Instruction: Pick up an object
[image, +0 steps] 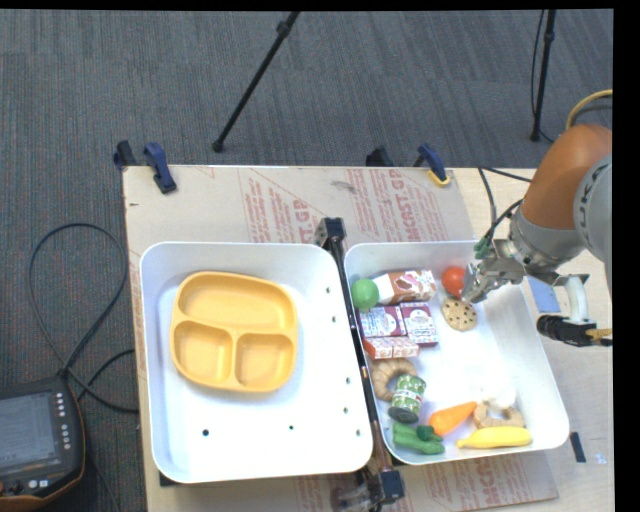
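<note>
We hover our gripper (478, 283) over the cookie (460, 315), tomato (454, 279) at nine o'clock; nothing lifted yet, and its grasp we cannot tell.

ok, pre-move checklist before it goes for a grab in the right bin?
1. Gripper over the right bin: ok, it sits above the bin's upper right part.
2. A target close by: ok, the cookie and the red tomato lie right next to the fingertips.
3. Nothing between the fingers yet: cannot tell, the fingers are too small to read.
4. Room around the cookie: ok, bare bin floor to its right and below.
5. Tomato spacing: not ok, it sits tight against the carton.
6. Yellow tray out of the way: ok, it lies in the left bin.
</note>
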